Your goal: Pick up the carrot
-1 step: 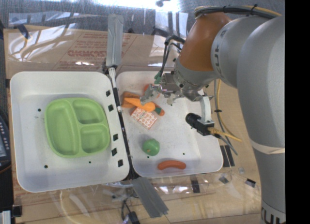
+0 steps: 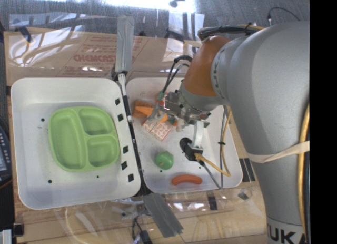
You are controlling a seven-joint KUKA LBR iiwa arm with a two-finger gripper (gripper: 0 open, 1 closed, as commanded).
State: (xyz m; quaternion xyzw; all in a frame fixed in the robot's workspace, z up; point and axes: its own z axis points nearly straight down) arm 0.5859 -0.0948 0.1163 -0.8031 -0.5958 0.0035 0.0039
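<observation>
The camera view shows the carrot (image 2: 142,111), a small orange wedge in the right bin (image 2: 229,177) near its upper left, beside the divider; it looks like a light, stiff, smooth toy, likely slippery, so a hold across its thicker middle seems safest. Its long axis runs roughly left to right, though I cannot tell which end is the tip. The gripper (image 2: 167,112) hovers just right of it above a checkered packet (image 2: 157,129); I cannot tell how it is set.

"UKA", part of a brand name, is read on the arm's base (image 2: 287,232). Red print on the cardboard (image 2: 95,57) stays illegible.
</observation>
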